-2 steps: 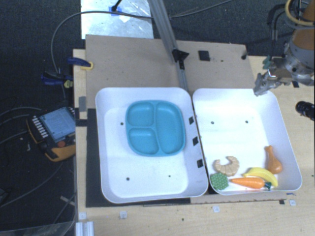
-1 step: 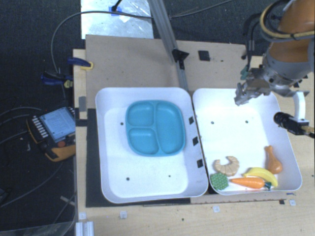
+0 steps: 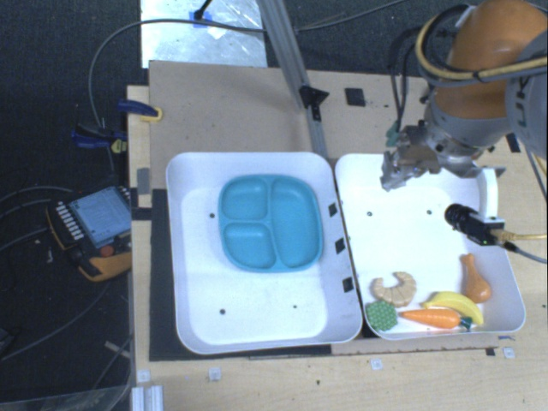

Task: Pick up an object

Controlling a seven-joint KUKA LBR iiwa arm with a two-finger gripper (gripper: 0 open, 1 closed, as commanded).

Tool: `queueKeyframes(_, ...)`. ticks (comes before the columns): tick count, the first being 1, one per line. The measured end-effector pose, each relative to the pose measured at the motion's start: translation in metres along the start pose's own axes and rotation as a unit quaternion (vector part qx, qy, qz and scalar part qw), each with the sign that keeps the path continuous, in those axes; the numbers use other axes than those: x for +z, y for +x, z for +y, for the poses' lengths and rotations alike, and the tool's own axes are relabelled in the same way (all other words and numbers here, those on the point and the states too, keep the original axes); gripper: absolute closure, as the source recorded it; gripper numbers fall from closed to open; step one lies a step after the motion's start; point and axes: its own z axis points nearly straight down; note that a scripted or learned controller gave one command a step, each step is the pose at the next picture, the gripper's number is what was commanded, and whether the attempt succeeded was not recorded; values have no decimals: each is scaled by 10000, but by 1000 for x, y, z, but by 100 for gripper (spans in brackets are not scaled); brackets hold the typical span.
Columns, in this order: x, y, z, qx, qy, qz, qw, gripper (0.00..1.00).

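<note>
Grey end effector hovers over upper part of right white bin, right of centre frame; can't tell if it's apart or together, nothing visibly held. Targets sit well away in bin's lower right corner: tan croissant-shaped toy, green broccoli toy, orange carrot, yellow banana, brown drumstick. Best bet: travel down-frame, pick the drumstick, least crowded. Left white bin holds blue divided plastic plate.

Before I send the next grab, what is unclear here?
- Gripper, camera view: blurred and small over the right bin; finger state unreadable.
- Banana: carrot covers its lower edge.
- Arm's upper part: cut off by the frame edge.
</note>
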Motion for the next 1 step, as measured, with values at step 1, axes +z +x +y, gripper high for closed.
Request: queueKeyframes(1, 16, 39, -14, 3, 4, 2, 10000, 100)
